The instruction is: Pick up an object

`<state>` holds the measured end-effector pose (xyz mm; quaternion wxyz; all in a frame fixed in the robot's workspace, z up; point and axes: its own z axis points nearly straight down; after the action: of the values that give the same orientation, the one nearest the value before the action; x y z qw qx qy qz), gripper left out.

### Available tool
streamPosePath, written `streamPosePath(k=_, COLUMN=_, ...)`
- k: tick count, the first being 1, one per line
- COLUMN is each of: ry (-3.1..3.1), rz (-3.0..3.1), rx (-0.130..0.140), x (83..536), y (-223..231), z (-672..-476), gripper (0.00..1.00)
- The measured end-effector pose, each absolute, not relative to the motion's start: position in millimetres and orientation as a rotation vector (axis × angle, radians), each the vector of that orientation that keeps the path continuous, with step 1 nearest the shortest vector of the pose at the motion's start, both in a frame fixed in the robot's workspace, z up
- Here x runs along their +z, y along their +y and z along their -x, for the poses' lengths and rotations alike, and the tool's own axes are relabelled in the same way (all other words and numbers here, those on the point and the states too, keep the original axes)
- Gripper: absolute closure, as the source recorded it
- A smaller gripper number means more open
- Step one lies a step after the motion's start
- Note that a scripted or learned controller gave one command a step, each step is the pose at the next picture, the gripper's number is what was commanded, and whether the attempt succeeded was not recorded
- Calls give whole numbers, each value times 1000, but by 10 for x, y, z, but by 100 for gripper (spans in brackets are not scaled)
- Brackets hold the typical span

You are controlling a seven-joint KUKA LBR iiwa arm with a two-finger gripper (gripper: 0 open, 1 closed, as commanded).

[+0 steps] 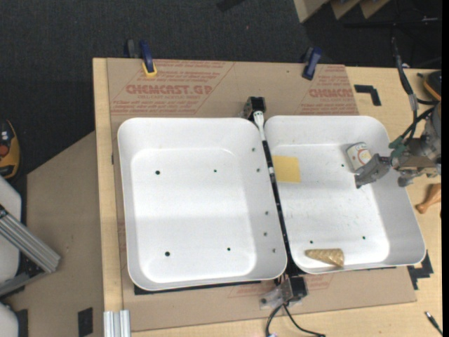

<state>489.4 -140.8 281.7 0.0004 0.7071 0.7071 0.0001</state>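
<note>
Tool (367, 173) reaches in low over right bin (400, 209) beside round white object (359, 155); grip state unclear

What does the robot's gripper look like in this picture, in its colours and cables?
The gripper is a small grey metal piece with dark fingers, seen at the right bin's right rim. Behind it sit a grey block and a greenish part, with thin dark cables looping above them. Finer details are too small to tell.

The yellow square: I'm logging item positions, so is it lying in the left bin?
No, the yellow square lies in the right bin, near the divider between the two bins.
</note>
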Motion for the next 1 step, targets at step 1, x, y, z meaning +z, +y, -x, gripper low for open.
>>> streamPosePath(k=1, ry=2220, rz=-2217, rx=3, x=2925, y=-1408, z=-4901, gripper=100)
